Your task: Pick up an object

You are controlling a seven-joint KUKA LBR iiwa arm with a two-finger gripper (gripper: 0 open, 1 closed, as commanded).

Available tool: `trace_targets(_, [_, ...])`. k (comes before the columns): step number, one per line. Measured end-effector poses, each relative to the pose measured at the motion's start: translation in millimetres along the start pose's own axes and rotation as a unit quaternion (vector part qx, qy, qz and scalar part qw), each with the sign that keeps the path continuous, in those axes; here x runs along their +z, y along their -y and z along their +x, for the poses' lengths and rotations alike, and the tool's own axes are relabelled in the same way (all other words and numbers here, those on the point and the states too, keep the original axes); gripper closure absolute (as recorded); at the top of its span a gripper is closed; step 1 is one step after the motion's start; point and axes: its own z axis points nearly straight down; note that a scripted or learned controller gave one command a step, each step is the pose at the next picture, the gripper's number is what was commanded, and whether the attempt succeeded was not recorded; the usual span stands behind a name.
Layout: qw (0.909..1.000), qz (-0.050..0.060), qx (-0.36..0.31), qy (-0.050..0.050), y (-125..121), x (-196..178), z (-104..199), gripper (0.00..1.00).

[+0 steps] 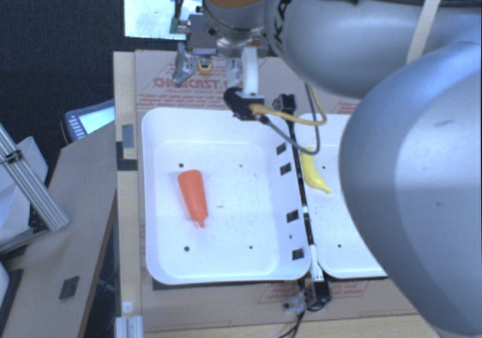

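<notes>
Orange carrot (pixel 193 196) lies in the left bin (pixel 162 129); the hand (pixel 215 73) hangs spread wide and empty above cardboard (pixel 162 82) printed "CHOICAST", partly hidden.

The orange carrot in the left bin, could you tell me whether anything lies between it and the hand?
Nothing visible does. The orange carrot lies alone on the left bin floor, and the hand sits above the bin's far rim with only bare white floor between them.

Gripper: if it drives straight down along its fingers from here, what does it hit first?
Probably the brown board behind the left bin's far rim, not the orange carrot lying nearer the camera. The gripper hangs there; depth is uncertain.
</notes>
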Motion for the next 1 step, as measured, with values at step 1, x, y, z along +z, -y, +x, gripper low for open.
trace_targets(1, [1.0, 0.0, 0.0, 0.0, 0.0, 0.0, 0.0, 0.0])
